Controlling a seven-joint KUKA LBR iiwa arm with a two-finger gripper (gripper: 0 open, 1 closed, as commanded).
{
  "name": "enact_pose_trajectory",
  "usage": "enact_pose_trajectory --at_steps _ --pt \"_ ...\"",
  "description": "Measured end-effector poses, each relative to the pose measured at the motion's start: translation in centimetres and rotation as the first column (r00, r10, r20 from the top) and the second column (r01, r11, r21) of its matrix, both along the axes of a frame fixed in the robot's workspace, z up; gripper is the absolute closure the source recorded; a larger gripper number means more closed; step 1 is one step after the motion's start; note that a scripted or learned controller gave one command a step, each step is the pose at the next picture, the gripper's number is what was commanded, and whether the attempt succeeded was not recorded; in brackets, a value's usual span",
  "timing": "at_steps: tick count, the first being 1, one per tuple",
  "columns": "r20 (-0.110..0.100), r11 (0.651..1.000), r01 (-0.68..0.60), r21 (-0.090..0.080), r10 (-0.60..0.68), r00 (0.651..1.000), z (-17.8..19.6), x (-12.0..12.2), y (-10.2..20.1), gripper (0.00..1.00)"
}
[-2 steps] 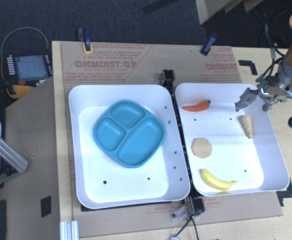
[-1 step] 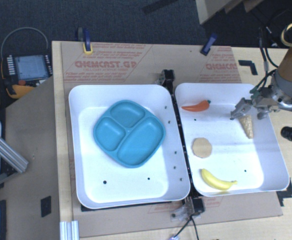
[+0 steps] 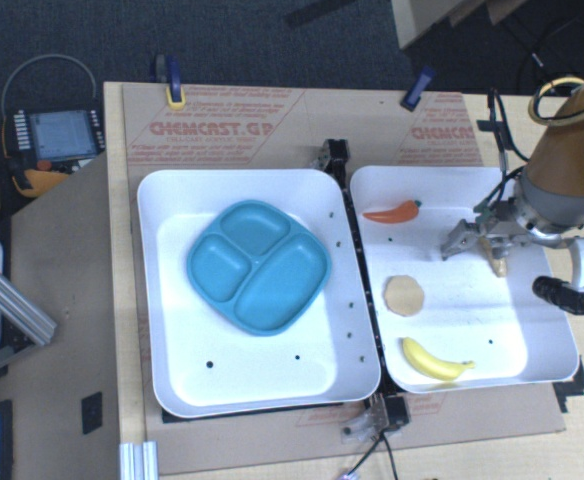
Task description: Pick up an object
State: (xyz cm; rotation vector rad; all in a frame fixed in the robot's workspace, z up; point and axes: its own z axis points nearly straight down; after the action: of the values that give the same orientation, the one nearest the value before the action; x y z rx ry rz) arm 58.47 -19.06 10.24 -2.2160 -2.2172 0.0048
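Hand low over the right bin, nothing between its fingers yet.

The cardboard-topped counter (image 3: 272, 118) carries two shallow white plastic bins: the left bin (image 3: 172, 368) holds a blue plastic plate with three compartments (image 3: 259, 265), and the right bin (image 3: 532, 363) holds the pickable things. The grey arm with its orange band (image 3: 568, 163) reaches in over the right bin's far right corner, and the hand (image 3: 477, 243) hangs there with its metal fingers apart, gripping nothing. Going down in size — a yellow banana (image 3: 434, 360) lies near the bin's near edge, an orange carrot (image 3: 392, 212) near its far left corner, a round tan cookie (image 3: 404, 295) by its left wall. All three sit well apart from the hand, so closing here would likely catch only air — and the flat cookie could slip from the fingers.
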Motion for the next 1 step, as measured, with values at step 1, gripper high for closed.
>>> enact_pose_trajectory --at_steps 1 --pt "0.009 1.000 0.000 -0.004 0.000 1.000 1.47 0.20 -0.10 1.00"
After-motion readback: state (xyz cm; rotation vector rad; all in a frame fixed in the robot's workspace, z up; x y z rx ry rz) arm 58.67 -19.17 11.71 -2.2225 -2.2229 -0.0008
